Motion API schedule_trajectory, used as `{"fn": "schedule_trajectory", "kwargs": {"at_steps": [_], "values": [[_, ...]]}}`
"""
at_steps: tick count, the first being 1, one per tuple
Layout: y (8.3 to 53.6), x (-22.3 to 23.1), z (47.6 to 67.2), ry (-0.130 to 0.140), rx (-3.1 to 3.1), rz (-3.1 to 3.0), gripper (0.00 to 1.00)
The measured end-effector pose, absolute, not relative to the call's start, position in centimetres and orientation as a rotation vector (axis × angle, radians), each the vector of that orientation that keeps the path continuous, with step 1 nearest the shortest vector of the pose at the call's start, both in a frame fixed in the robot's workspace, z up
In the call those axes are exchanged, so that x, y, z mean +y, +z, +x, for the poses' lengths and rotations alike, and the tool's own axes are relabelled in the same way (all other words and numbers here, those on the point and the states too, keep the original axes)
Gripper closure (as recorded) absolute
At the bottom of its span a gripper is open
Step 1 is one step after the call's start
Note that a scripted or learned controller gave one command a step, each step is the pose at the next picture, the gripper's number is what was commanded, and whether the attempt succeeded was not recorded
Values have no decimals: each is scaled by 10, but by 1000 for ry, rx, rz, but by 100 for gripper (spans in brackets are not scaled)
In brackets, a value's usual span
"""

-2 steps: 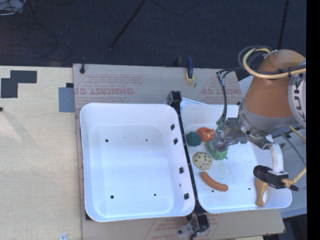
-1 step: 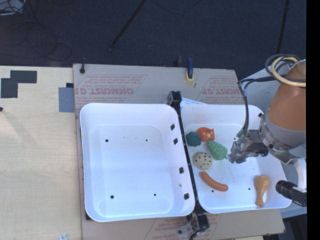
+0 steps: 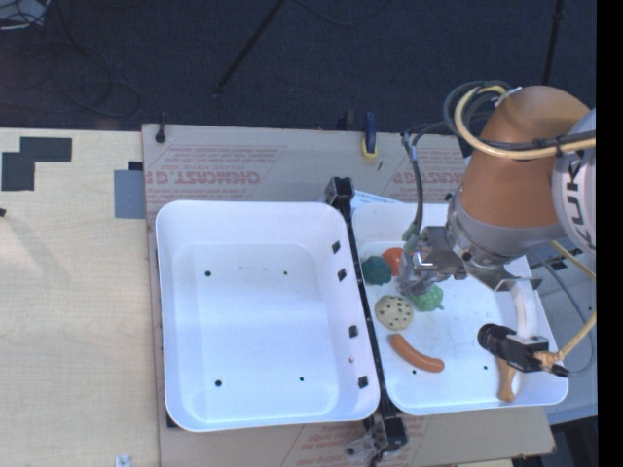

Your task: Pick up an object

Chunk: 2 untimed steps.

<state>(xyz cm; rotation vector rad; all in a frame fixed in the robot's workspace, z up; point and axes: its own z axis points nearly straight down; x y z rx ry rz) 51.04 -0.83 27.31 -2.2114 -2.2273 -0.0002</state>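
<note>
gripper (image 3: pixel 421 278) low in right bin (image 3: pixel 467 397), we cannot tell its finger state | we see green toy (image 3: pixel 428 298) just under it, likely target | round cracker (image 3: pixel 394 311), sausage (image 3: pixel 418 353), dark green piece (image 3: pixel 376 269) lie near, crowding our approach | left bin (image 3: pixel 195 407) awaits

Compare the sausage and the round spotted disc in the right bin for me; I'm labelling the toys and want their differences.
The sausage is long, slim and orange-red; the disc is round, flat and pale tan with dark dots. The sausage lies slanted nearer the bin's front edge; the disc sits just behind it, closer to the gripper. Both lie loose on the right bin floor, near the divider.
</note>
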Motion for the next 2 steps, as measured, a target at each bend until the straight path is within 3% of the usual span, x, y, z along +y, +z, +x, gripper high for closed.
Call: {"fn": "schedule_trajectory", "kwargs": {"at_steps": [1,2], "values": [[414,81,501,-20,-2239,-2211,100],[539,110,538,-16,-2231,-2222,100]]}}
